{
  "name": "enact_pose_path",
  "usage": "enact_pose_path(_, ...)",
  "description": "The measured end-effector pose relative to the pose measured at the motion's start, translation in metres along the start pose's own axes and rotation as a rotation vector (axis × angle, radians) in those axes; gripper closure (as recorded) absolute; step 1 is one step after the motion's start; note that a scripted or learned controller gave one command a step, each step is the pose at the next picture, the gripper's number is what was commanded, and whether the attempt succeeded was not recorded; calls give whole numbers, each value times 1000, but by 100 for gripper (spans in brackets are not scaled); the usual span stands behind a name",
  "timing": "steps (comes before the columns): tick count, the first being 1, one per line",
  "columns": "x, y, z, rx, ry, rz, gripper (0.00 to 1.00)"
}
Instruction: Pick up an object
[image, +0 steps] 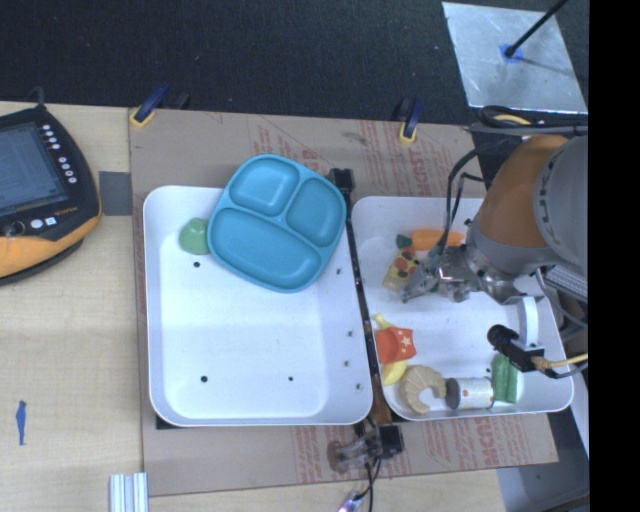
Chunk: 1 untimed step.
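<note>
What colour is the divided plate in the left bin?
Light blue; the three-compartment plastic plate is plain, with no pattern, clearest in the camera view.

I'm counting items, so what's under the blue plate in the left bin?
A green thing pokes out from under the left edge of the blue plate. Most of it is covered, so I can't tell what it is, or whether anything else lies beneath.

grey arm reaches from the right, hand lowered, pointing left.

Robotics lab: clamped cardboard sheet on a wooden bench, orange teach pendant (screen lit), grey-and-orange arm over white bins.
</note>
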<state>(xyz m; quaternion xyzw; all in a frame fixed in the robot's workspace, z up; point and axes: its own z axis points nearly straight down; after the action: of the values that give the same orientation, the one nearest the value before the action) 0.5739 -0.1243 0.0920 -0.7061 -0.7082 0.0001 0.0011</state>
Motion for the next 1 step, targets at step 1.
enact_pose_path(1,-12,-39,1,3,-1,-1,0)
